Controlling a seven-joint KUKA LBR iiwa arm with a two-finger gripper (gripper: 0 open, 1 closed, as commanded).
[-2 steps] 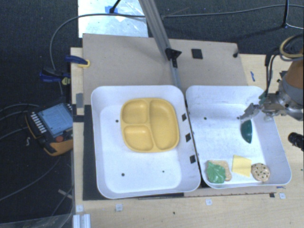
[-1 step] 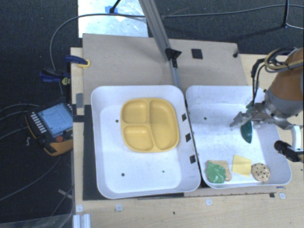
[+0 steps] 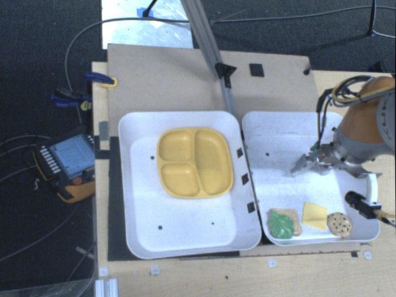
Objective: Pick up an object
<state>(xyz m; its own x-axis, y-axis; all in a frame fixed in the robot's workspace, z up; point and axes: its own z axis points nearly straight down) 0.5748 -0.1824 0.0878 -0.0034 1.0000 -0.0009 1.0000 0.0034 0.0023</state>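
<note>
— Position of the arm: where is it placed at this moment?

— The gripper is seen over the bare floor of the right bin, reached in from the right side, with the orange band above the wrist visible near the frame's edge.

— Are the jaws spread or pressed together?

— That cannot be told; the metal tips are blurred together at this angle. Nothing is seen between them.

— Where are the things that could be picked?

— Three are lined along the near wall of the right bin: a green-topped piece at the left, a yellow wedge just beside it, and a speckled cookie at the right end. All three are well apart from the gripper. A yellow divided plate is lying in the left bin, which is set beside the right one on the tabletop.

— Which step is judged to be in hand?

— The approach. No object is yet touched or lifted, so the task is judged to be at its start.

— What is called for next?

— A target must be chosen, probably one of the three near pieces. The gripper would need to be carried toward the near wall and lowered squarely over it. Crowding against the wall may be a hazard for the grasp.
</note>
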